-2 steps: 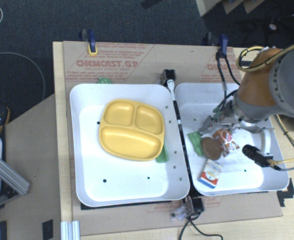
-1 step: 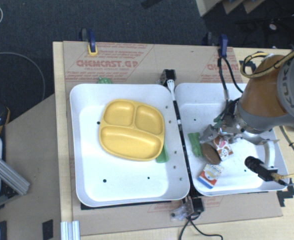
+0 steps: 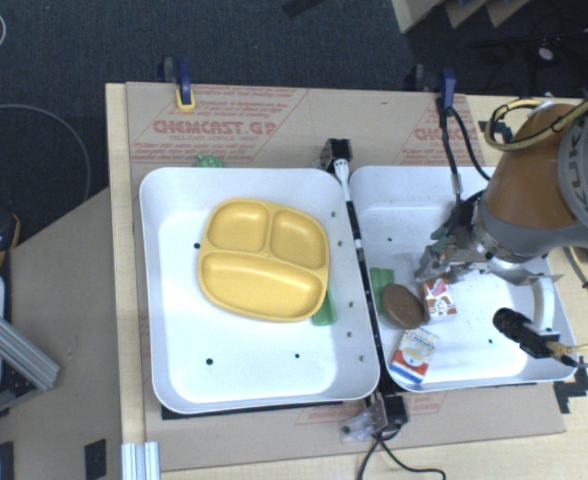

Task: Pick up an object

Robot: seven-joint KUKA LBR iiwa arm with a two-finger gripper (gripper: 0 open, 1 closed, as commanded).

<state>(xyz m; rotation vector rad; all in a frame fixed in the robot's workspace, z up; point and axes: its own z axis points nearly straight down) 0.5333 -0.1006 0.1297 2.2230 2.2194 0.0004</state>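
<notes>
Near the right bin's [image 3: 474, 363] left wall crowd a brown object [image 3: 403, 306] and cartons [image 3: 414, 354].

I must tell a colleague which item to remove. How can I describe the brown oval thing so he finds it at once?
Look in the right bin, along its left side beside the divider. The brown oval thing lies there, between a green piece and a small red-and-white carton. It is the one dark, rounded item; its neighbours are flat or printed.
</notes>
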